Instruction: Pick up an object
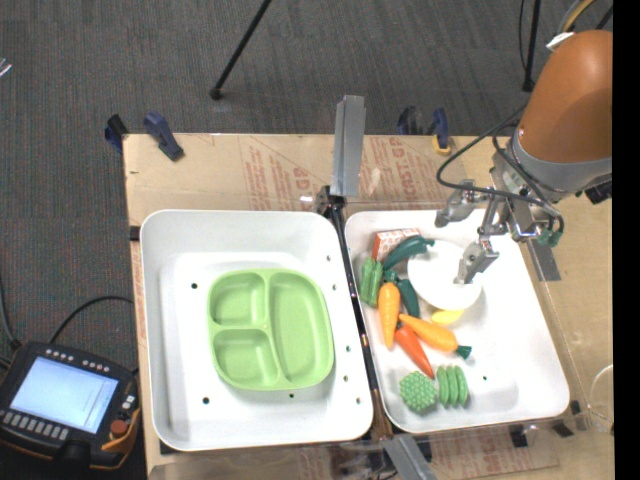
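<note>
The right bin (520,368) holds several toy foods: an orange carrot (389,314), a second carrot (436,334), a red-orange pepper (413,352), green pea pods (453,386), a knobbly green piece (418,392), a green vegetable (371,281), a dark green chili (406,251), a red box (388,240) and a yellow piece (447,317). A white plate (443,286) lies among them. My gripper (466,236) hangs over the bin's back part, above the plate's far edge. Its fingers (474,264) stand apart, open, with nothing between them.
The left bin (165,268) holds a green divided tray (270,328). A grey post (348,153) stands at the back between the bins. A teach pendant (65,398) lies at the lower left. Clamps (160,133) grip the bench's back edge.
</note>
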Robot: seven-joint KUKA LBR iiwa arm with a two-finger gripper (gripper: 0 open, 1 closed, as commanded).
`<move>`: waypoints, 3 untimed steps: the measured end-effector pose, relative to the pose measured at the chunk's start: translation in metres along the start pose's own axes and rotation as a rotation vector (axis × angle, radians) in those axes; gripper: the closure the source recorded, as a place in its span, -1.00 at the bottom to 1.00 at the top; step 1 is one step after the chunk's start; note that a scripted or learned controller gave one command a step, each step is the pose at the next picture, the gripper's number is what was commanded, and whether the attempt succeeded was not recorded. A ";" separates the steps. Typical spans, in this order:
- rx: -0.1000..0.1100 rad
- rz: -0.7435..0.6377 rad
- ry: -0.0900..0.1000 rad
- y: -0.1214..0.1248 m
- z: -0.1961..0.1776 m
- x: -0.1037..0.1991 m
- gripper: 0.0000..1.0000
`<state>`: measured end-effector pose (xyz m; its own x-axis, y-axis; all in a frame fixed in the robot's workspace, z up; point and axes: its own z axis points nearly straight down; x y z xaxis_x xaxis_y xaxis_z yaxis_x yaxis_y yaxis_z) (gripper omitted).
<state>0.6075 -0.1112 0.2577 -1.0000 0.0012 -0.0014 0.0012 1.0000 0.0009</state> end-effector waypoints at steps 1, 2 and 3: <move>0.001 -0.031 -0.015 0.024 0.150 0.021 -1.00; 0.001 -0.031 0.000 0.025 0.169 -0.037 -1.00; 0.000 0.161 0.003 -0.003 0.171 0.058 -1.00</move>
<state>0.5494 -0.1141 0.0869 -0.9868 0.1618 0.0020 0.1618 0.9868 0.0004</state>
